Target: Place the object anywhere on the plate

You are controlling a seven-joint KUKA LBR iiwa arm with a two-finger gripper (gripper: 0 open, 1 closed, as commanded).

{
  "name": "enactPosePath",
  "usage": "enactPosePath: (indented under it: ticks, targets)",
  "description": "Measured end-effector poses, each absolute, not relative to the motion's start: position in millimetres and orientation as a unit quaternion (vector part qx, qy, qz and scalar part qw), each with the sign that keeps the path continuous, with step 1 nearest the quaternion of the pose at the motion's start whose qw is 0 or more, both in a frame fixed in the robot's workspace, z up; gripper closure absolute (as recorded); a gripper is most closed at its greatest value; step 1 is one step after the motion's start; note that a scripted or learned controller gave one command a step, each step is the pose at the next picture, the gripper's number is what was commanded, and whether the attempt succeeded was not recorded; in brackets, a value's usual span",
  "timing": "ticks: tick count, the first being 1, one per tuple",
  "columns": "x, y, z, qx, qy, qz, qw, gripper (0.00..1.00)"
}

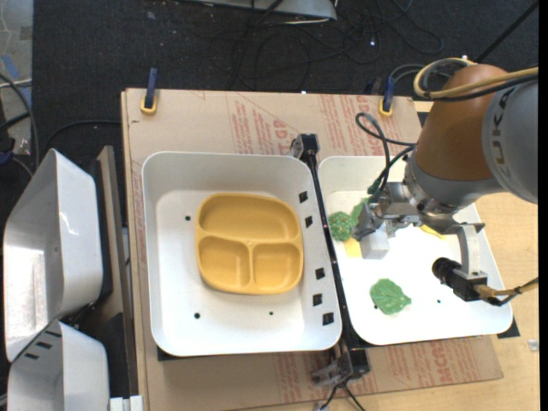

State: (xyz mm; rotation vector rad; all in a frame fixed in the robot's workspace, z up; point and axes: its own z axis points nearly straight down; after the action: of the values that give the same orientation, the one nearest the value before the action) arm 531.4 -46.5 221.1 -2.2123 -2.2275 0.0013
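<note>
Pincer [370, 240] of mine hangs over the right bin [479, 315], grip unreadable, near two green pieces [390, 296]; one yellow plate [250, 242] sits left.

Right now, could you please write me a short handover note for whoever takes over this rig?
Gripper: low in the right bin, beside a green object and a yellow piece; nothing visibly held.
Another green object lies nearer the right bin's front.
Plate: yellow, sectioned, in the left bin, nothing on it.
Done: nothing placed.
Left: grasp an object, carry it over, set it on the plate.
</note>
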Motion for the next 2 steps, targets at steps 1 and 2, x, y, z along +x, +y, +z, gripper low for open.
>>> enactPosePath:
  ticks: [1, 2]
  targets:
    - [527.9, 8, 233, -0.705, -0.71, -0.0004, 0.0, 1.0]
    - [526.2, 70, 238, -0.704, -0.71, -0.0002, 0.0, 1.0]
